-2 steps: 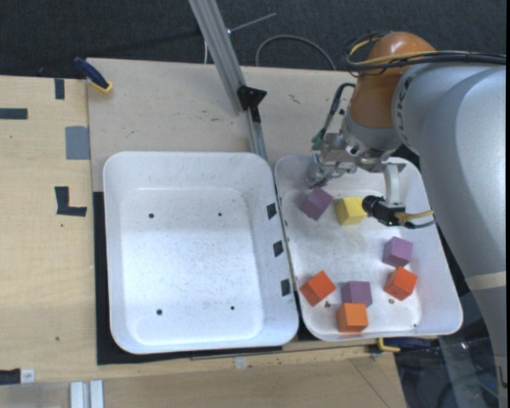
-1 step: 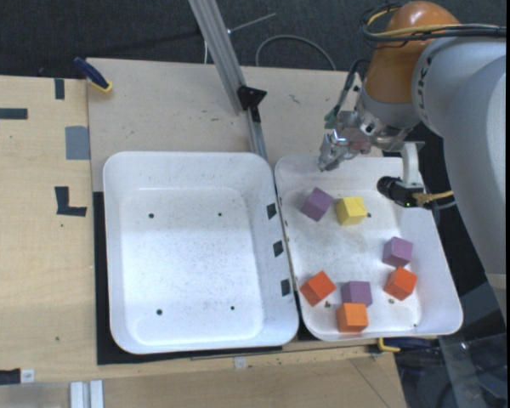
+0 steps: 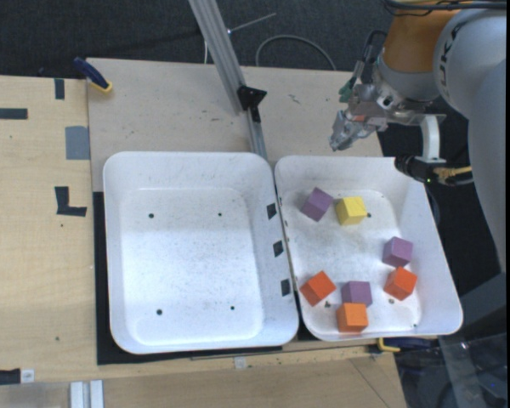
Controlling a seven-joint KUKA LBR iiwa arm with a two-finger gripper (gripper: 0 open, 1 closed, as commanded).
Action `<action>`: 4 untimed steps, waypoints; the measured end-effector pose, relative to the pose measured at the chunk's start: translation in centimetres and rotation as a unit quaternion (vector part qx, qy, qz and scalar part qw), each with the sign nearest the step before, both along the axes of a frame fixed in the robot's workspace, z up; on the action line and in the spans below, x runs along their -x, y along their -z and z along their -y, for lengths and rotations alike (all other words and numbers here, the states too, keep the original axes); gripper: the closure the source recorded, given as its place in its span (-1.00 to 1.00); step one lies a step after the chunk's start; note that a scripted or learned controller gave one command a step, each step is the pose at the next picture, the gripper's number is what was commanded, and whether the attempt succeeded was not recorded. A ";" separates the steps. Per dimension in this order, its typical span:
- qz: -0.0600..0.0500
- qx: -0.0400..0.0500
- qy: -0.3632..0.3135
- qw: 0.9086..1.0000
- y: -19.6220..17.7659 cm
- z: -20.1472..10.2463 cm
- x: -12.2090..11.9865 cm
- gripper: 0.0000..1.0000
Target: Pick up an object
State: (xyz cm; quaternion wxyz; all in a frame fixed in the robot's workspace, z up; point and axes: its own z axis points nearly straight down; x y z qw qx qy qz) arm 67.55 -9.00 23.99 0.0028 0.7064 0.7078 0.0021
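Observation:
The right bin (image 3: 425, 219) holds several small cubes. A purple cube (image 3: 317, 203) and a yellow cube (image 3: 351, 210) lie side by side near its back. Another purple cube (image 3: 398, 251) and an orange cube (image 3: 400, 283) sit by the right wall. At the front lie an orange cube (image 3: 318, 287), a purple cube (image 3: 356, 293) and an orange cube (image 3: 352, 316). My gripper (image 3: 344, 136) hangs above the back rim of the right bin, well above the cubes, with nothing visibly in it.
The left bin (image 3: 119, 228) stands beside the right one. A slanted metal pole (image 3: 225, 53) rises behind the bins. A blue and yellow clamp (image 3: 93, 74) lies at the bench's back left. Grey tape marks (image 3: 76, 143) dot the left bench.

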 end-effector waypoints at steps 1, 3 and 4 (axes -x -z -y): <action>-0.003 -0.001 0.000 1.000 -1.4 -0.1 0.0 1.00; -0.006 -0.001 -0.001 1.000 1.0 -9.8 5.7 1.00; -0.005 -0.001 -0.002 1.000 1.5 -15.0 8.2 1.00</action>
